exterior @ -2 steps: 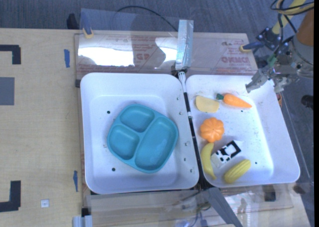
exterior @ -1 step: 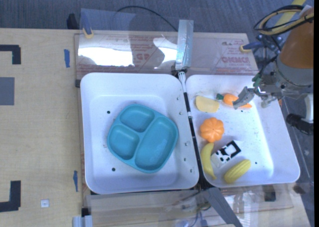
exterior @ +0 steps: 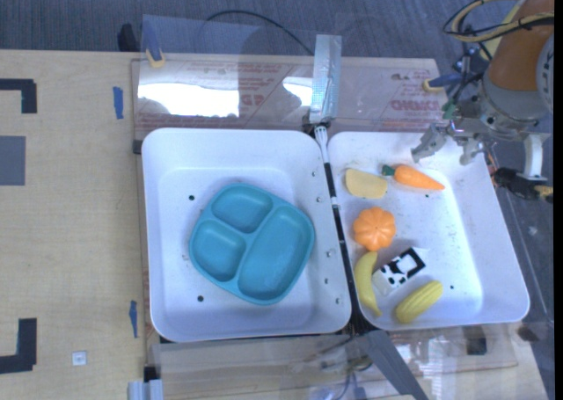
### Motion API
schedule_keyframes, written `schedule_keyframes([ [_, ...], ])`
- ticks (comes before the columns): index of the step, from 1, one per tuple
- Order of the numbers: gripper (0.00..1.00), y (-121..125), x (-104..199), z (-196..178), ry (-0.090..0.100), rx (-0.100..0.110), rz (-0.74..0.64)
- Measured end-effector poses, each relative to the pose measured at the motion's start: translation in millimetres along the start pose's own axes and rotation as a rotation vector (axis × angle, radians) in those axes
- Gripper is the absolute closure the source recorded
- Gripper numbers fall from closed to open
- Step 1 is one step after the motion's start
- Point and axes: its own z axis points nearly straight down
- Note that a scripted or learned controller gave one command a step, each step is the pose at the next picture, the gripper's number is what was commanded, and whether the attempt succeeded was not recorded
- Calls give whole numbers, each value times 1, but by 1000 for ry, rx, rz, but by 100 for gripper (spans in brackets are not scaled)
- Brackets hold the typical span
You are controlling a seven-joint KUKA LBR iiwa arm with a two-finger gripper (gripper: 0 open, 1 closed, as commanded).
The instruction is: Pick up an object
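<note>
The gripper [exterior: 447,141] hangs over the far edge of the right bin [exterior: 493,297], with nothing between its fingers; they look spread a little apart, one grey tip reaching left toward the carrot [exterior: 415,178] and the other pointing down nearer the arm [exterior: 519,55]. The carrot is the closest thing to it, lying just below and slightly left of the fingertips, near them but apart from them. Its long axis runs across the bin, green stub toward the pale yellow wedge [exterior: 364,183] at its left and pointed tip toward the right wall, tilting a touch downward that way. A grasp on it would, in my judgement, want the fingers closing across that axis, so the hand has only a short drop and a small shift left to make, with some turning of the wrist if the fingers are not already square to it. Further from the carrot, toward the near side of the bin, sit an orange fruit [exterior: 375,227], then a banana [exterior: 366,282], a black-and-white block [exterior: 398,268] and a corn cob [exterior: 419,300] crowded together, touching or nearly so, a harder cluster to separate. The left bin [exterior: 167,301] holds a blue divided plate [exterior: 253,242], well away from the carrot and the hand.
</note>
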Motion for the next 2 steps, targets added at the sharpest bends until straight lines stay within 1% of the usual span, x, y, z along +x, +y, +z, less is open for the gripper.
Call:
schedule_keyframes([
  [1, 0, -23, 24, 64, -9, -23, -171],
  [2, 100, -21, 22, 49, -14, -31, -171],
])
